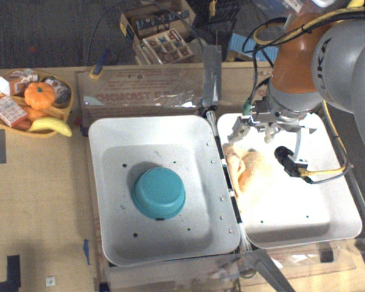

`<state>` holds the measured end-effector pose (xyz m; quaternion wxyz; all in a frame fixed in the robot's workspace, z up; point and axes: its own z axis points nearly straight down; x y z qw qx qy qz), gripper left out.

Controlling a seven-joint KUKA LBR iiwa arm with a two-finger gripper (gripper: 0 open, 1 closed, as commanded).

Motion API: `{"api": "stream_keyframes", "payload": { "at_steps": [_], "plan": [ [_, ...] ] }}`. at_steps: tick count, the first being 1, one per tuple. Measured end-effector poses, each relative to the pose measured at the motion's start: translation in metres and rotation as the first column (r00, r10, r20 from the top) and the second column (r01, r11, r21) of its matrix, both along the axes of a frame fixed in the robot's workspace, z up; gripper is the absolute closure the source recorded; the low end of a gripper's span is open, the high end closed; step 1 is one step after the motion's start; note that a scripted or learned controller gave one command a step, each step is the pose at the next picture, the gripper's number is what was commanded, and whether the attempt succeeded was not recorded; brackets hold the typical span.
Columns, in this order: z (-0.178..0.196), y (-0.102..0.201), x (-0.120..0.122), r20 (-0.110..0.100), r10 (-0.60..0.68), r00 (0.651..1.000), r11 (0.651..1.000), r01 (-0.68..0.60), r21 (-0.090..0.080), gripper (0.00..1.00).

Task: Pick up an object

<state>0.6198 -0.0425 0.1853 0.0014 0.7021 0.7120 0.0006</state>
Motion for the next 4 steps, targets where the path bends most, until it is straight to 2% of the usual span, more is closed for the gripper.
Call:
{"api": "stream_keyframes", "payload": {
  "at_steps": [1,2,3,4],
  "plan": [
    [0.0,0.029,0.034,0.002,0.173,0.985,0.985,-0.173,-0.001,0.0],
    [0.0,-0.039,-0.007,-0.003,0.136,0.991,0.991,-0.136,0.001,0.0],
    [-0.094,-0.057,-0.016,0.01,0.332,0.943,0.943,-0.332,-0.002,0.0],
    [-0.082,-0.059,-0.014,0.017,0.326,0.945,0.945,-0.326,-0.004,1.0]
  ]
}}
